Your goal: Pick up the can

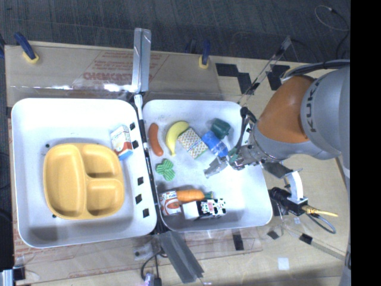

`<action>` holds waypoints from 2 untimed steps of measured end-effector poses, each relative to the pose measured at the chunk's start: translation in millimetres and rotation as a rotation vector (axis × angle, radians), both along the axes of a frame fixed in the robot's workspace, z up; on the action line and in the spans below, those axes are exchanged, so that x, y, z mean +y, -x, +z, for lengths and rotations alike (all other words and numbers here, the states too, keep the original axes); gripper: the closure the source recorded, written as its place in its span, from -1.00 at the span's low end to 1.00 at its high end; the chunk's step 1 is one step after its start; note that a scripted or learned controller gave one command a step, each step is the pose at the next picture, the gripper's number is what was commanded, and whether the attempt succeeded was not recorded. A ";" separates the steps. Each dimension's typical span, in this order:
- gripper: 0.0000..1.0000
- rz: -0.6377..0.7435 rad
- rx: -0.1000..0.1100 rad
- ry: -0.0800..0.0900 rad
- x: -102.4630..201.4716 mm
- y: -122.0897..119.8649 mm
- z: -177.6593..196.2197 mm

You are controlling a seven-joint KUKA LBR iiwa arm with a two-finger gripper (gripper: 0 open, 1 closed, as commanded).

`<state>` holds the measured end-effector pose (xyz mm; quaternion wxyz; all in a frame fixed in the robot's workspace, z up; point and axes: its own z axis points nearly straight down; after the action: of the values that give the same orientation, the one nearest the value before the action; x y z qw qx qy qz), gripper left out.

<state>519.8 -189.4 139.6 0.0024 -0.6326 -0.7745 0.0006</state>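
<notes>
A dark green can sits at the back right of the right bin, touching a blue bottle. A red and white can-like thing lies at the bin's front left, beside a carrot. My gripper hangs low over the bin's middle right, just in front of the blue bottle and roughly a hand's width in front of the green can. Nothing shows in its grasp.
The right bin also holds a sausage, a banana, a checkered block, a green leafy toy and a cow-patterned carton. In the left bin are a yellow divided plate and a small carton.
</notes>
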 end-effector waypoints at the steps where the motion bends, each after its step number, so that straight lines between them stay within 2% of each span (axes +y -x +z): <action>1: -1.00 0.063 -0.008 0.003 14.7 41.6 -46.8; 2: -1.00 0.110 -0.005 0.002 -19.9 -21.9 -29.3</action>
<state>541.6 -209.3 110.3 -0.0001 -0.5892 -0.8080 -0.0002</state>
